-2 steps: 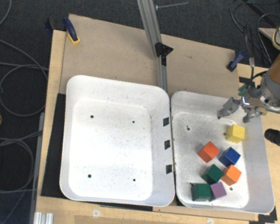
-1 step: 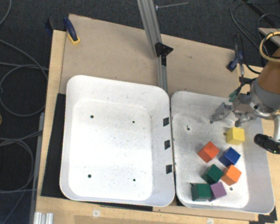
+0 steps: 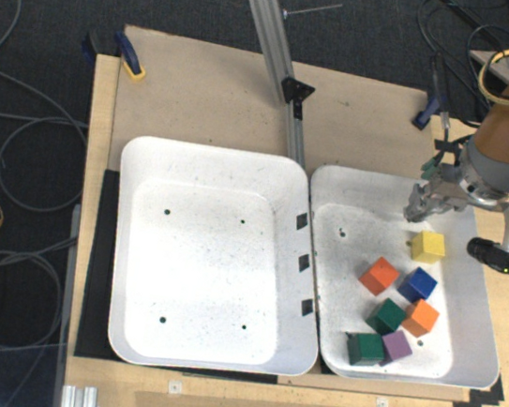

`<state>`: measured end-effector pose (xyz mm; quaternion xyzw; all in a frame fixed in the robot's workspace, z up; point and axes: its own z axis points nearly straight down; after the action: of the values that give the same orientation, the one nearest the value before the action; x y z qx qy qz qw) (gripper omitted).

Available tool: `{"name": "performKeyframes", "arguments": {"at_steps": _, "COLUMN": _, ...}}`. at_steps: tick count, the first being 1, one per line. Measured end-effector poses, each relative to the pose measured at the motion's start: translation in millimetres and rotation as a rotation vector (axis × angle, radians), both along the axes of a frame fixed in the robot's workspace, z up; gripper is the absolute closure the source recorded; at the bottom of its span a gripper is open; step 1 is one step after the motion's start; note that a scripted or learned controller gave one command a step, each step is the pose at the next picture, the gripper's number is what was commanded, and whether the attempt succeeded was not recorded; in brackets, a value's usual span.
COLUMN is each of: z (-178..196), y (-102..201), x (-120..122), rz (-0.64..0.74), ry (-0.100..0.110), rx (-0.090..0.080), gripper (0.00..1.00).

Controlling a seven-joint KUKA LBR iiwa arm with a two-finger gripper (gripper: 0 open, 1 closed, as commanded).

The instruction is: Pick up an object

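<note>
Blocks (image 3: 396, 307) in right bin (image 3: 335, 352)

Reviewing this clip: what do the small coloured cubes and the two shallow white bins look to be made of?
The small coloured cubes, such as the yellow cube and the blue cube, look like painted wood or matte plastic: flat even colour, crisp edges, no glare. Which one, the view leaves open. The right white bin and left white bin look like moulded plastic: rounded corners, smooth raised rims, dark speckling.
</note>
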<state>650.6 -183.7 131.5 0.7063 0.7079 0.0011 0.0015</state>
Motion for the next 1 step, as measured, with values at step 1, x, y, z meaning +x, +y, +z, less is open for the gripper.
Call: {"name": "performKeyframes", "arguments": {"at_steps": 1, "z": 56.6, "y": -9.1, "x": 6.8, "rz": -0.001, "ry": -0.005, "rx": -0.003, "gripper": 1.0}}
